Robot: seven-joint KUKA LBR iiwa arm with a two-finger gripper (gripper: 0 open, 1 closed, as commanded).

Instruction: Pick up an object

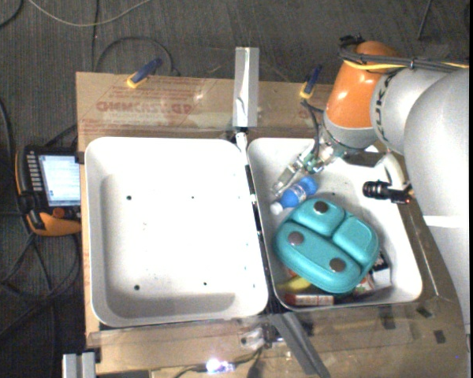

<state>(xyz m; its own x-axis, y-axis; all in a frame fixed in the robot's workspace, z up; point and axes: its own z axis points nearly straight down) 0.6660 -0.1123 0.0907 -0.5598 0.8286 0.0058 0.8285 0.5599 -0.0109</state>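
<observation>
Two white bins side by side | left bin (110, 211) bare | right bin (410, 278): teal lidded container (327, 242) at front, blue-capped bottle (294, 193) by left wall, small items beneath | gripper (299, 168) over bottle, back-left corner; grip cannot be told

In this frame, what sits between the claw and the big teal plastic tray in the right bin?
In the camera view, a small clear plastic bottle with a blue cap lies between the claw and the teal plastic tray, inside the right white bin.
</observation>
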